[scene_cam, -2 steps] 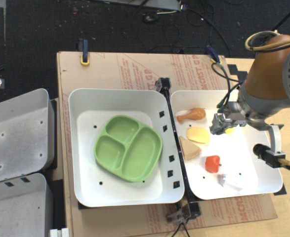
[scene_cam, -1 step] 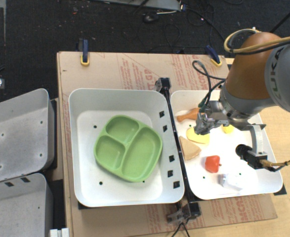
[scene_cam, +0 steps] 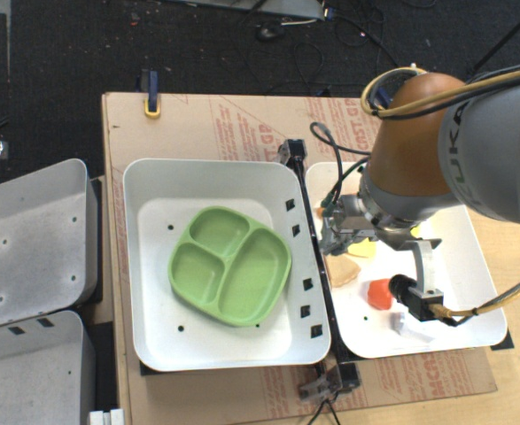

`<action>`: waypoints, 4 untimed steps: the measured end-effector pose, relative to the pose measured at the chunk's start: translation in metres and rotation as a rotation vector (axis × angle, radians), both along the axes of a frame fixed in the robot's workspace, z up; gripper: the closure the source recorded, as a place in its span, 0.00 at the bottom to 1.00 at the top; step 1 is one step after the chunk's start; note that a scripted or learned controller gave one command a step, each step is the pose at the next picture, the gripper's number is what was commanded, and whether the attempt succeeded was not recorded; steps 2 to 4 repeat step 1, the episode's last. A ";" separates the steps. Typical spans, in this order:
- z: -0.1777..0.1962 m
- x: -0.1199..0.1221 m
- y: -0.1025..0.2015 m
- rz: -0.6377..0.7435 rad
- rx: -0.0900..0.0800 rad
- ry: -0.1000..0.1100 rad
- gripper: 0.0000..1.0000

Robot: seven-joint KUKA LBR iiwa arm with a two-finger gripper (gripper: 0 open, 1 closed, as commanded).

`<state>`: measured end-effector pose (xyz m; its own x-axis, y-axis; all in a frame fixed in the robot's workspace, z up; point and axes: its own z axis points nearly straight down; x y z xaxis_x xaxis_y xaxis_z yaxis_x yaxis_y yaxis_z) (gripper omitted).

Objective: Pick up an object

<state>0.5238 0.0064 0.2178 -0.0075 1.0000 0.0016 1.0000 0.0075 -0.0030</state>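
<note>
KUKA arm (scene_cam: 437, 149): largest item, reaching over the right bin (scene_cam: 485, 326).
Left bin (scene_cam: 144, 237): just beside the right bin, holding a green divided plate (scene_cam: 231, 264).
Right bin contents: tan piece (scene_cam: 342, 274), yellow piece (scene_cam: 363, 250) and red piece (scene_cam: 379, 294), crowded near the wall shared with the left bin.
Gripper (scene_cam: 339, 237): above the tan and yellow pieces; its opening and load cannot be told.
Risk, as I judge: the shared wall and crowded pieces could block a clean grasp.
</note>
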 end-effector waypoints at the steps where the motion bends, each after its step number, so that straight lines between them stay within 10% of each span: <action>1: -0.004 -0.017 0.050 -0.002 -0.001 0.000 1.00; 4: -0.004 -0.017 0.050 -0.002 -0.001 0.000 1.00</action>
